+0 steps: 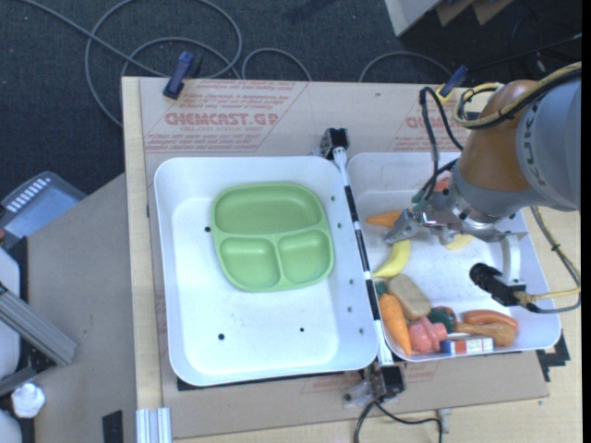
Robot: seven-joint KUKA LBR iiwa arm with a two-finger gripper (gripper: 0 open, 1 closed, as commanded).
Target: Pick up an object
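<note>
Bench (231,123): brown board with red lettering printed on it, set on dark flooring with looped cables. A blue clip (179,73) sits at its far left corner.

Left bin (185,321): shallow, white, holds one green divided plate (273,234) with three compartments, lying flat in the far half of the bin. A few small dark specks dot the bin floor.

Right bin (392,169): white, partly covered by the arm. The two bins touch along a black centre strip.

Arm (531,146): grey body, orange band above the wrist, enters from the right and hangs over the far part of the right bin. Cables run over its upper side.

Gripper (417,221): low in the right bin, just above the banana and beside a small orange piece (382,218). Jaw state: cannot tell, the wrist hides the fingertips. Nothing is visibly held.

Objects in the right bin, all toy food, clustered along the left wall and near edge:
- banana (395,259), yellow, curved, by the left wall
- carrot (394,322), orange, along the left wall at the near corner
- tan bread-like piece (410,295), touching the carrot
- pink lump (426,335), near edge
- hot dog (488,323), orange-red, near right corner
- small white and red item (467,345), at the near rim
- green piece (444,317), beside the pink lump
</note>
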